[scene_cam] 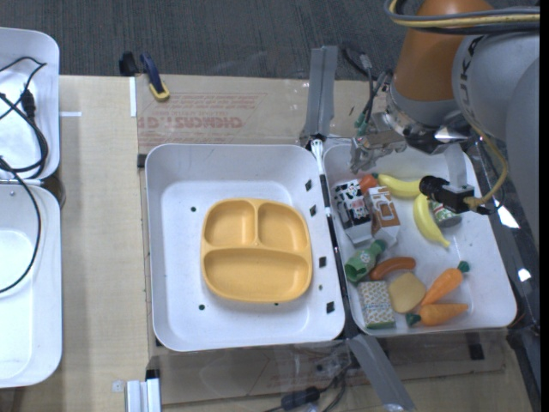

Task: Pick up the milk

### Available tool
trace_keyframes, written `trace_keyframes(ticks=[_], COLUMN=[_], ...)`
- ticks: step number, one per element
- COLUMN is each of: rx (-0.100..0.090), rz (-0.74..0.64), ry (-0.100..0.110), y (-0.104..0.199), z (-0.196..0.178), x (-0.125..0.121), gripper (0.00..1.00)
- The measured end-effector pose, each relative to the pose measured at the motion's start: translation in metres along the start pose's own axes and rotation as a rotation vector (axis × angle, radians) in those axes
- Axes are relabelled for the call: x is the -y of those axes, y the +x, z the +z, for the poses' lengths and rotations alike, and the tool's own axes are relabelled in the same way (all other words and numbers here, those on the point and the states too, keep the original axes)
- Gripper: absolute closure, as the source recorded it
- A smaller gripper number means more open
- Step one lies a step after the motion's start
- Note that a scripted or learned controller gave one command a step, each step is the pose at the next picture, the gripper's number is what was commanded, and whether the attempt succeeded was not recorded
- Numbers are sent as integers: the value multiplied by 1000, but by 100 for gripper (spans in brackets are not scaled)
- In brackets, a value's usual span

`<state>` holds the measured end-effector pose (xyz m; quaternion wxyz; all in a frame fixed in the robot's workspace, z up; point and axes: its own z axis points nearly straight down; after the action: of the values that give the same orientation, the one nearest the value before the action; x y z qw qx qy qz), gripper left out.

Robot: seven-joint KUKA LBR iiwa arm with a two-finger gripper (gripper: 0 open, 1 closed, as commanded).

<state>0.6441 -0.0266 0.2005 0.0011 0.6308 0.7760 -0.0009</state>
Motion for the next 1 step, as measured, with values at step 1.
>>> trace_keyframes(ticks=[1], rx=[0], rz=[0], ry=[0], y=[0], z=[0], x=[0], gripper=[0])
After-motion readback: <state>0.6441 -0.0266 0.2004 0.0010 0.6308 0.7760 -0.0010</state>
